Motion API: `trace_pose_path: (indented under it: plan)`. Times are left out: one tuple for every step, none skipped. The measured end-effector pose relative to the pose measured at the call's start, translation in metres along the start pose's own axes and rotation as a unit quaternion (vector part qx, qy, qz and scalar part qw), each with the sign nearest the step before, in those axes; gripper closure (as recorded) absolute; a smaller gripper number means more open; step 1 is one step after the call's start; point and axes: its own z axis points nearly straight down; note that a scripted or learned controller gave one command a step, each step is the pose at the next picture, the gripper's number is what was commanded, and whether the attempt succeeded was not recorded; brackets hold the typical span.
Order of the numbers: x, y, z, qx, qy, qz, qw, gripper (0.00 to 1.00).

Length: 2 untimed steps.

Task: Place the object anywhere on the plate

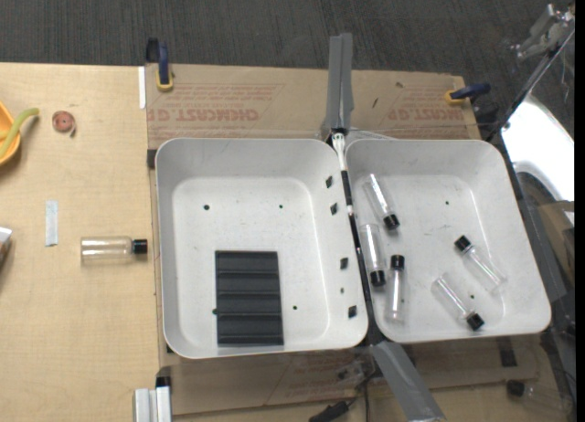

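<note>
Dark carpet floor [274, 9], probably, wooden bench [73, 320]

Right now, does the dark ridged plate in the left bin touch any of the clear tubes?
Apart. The camera view shows the plate lying alone in the left bin, while the tubes lie in the right bin, beyond the wall between them.

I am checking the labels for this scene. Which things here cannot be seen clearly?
- Vial contents: camera view, clear tubes too small to tell.
- Yellow object: cut off by left edge.
- Black ribbed plate: its material, too little detail.
- Printing on cardboard: upside down, faint.
</note>
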Motion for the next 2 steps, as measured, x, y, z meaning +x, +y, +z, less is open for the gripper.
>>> trace_pose_path:
  plan:
    - [0.037,-0.006,0.000,0.000,0.000,0.073,0.9973,0.00]
    - [-0.006,0.001,0.000,0.000,0.000,0.131,0.9914,0.00]
